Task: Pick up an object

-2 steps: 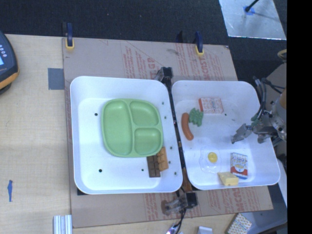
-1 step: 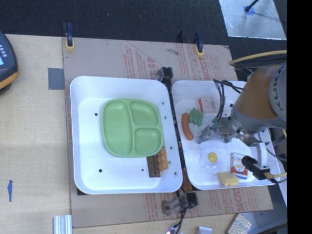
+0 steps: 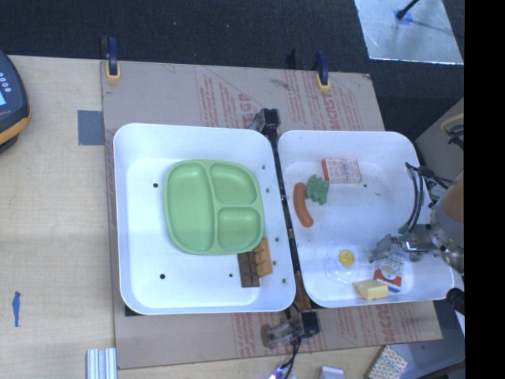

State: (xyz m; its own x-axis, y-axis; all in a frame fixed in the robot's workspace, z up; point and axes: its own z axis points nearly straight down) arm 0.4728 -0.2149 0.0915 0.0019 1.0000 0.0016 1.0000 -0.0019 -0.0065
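Note:
The right bin holds a reddish sausage, a green broccoli piece, a small white and red box, a fried egg, a yellow cheese block and a red and white packet. My gripper hangs low at that bin's right side, just above the packet and right of the egg. It is metallic and partly blurred. I see nothing held in it.
The left bin carries a green divided plate and a brown waffle-like bar. Both bins rest on a cardboard sheet fixed by two clamps. A grey and orange device lies at the far left.

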